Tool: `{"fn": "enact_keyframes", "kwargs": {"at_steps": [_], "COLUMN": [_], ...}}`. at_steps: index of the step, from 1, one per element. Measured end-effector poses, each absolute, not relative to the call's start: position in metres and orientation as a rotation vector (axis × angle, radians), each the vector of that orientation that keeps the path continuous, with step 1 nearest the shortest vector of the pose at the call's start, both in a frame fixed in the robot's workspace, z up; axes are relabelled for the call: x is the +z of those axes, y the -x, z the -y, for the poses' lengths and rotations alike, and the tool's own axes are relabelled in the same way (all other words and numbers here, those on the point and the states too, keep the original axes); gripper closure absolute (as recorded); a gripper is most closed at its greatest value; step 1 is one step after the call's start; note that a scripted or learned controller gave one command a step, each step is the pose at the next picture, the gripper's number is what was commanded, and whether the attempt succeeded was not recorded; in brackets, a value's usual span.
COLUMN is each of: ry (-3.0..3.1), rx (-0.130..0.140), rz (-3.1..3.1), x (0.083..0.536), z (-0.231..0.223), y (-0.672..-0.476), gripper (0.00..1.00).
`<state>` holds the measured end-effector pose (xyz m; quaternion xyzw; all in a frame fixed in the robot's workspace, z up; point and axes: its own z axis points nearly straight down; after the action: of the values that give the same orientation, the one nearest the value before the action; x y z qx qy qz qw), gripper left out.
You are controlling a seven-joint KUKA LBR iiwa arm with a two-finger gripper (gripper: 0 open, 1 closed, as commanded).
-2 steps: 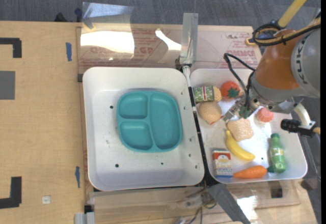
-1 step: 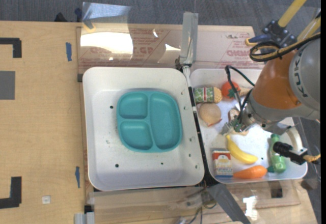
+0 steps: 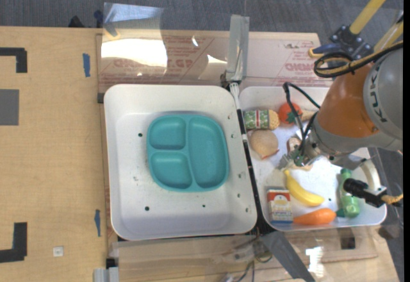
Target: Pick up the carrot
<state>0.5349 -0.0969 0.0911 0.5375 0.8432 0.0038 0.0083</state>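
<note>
Evidently the pick has not been made. The carrot (image 3: pixel 314 216) lies untouched at the near edge of the right bin (image 3: pixel 378 218), just beside the banana (image 3: pixel 302 190). The claw (image 3: pixel 299 156) hangs above the bin's middle, near the banana; whether released or clenched cannot be told. Descent, grasp and lift remain.

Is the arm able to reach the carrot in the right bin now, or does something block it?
Probably yes. The carrot lies uncovered along the near wall of the right bin, with the banana just behind it. The gripper hangs nearby.
</note>
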Motion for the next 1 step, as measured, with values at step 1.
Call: {"fn": "enact_keyframes", "kwargs": {"at_steps": [1], "ry": [-2.149], "rx": [0.004], "rz": [-2.287], "x": [0.1855], "z": [0.0578], "y": [-0.481], "gripper": [0.0]}}
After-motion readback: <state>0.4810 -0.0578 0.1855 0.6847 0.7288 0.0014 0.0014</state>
